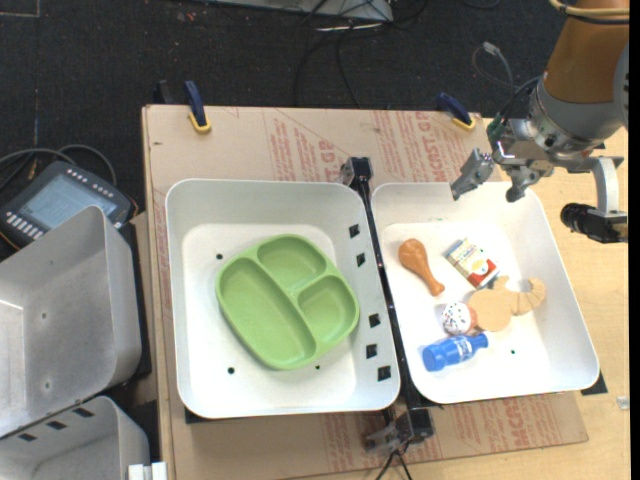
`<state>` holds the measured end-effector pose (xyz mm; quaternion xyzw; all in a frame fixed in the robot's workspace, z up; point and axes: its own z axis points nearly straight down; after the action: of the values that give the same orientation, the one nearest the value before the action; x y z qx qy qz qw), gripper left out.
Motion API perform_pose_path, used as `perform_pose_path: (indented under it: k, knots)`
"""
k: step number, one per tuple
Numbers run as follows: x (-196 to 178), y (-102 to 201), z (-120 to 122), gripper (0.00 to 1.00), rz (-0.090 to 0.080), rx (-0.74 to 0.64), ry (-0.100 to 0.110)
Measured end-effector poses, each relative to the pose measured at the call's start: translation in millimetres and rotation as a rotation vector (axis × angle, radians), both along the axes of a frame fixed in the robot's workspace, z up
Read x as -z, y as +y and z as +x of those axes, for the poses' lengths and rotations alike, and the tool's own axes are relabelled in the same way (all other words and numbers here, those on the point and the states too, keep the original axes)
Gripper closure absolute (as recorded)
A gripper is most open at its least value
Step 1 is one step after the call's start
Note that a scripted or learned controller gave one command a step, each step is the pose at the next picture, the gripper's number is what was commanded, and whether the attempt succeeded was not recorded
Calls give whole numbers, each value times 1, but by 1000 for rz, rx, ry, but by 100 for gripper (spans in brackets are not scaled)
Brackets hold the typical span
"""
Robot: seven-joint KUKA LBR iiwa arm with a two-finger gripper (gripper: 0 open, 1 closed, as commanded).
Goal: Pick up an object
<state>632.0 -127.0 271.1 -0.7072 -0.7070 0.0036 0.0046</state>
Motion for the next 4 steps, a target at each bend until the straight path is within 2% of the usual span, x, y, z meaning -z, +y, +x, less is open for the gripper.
perform_pose_path:
  k: [1,3,4]
  knots:
    - [-7,0,2,0,-2,-2,-11]
    - [116,10,4,0,-1,-1,-6]
    - [164,15,9,0,-1,-3,-8]
